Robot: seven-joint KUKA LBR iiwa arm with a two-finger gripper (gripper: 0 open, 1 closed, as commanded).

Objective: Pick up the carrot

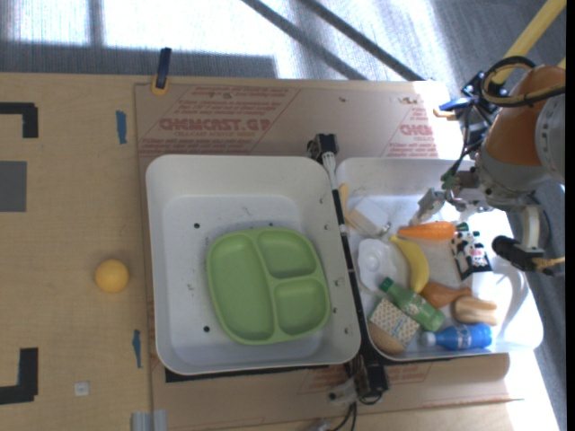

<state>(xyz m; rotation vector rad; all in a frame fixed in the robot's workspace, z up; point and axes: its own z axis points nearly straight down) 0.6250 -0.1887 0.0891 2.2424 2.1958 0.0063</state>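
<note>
We see the tan cardboard-covered bench (72, 196) carrying two shallow white plastic bins side by side. The left white bin (171, 241) holds a light-green three-compartment plastic tray (267, 284), lying flat near the bin's middle. The right white bin (526, 326) is crowded with small items.

The grey arm with the orange band (517, 128) reaches in from the right, over the right bin's upper right corner. Its hand (449, 200) sits low, just above the carrot — we cannot tell whether it is parted or closed, and nothing is visibly gripped.

The orange carrot (427, 232) lies roughly horizontal in the upper middle of the right bin, just beside the hand, with its lower edge next to the top of a curved yellow banana (415, 263).

Below the banana: a green plastic bottle (411, 302) lying on a slant, a tan waffle-patterned block (393, 323) at the lower left, a blue-capped clear bottle (460, 338) along the bottom edge, a tan bread roll (474, 310) just above it.

Out on the bench, well left of both bins — a small yellow ball (111, 276).
</note>
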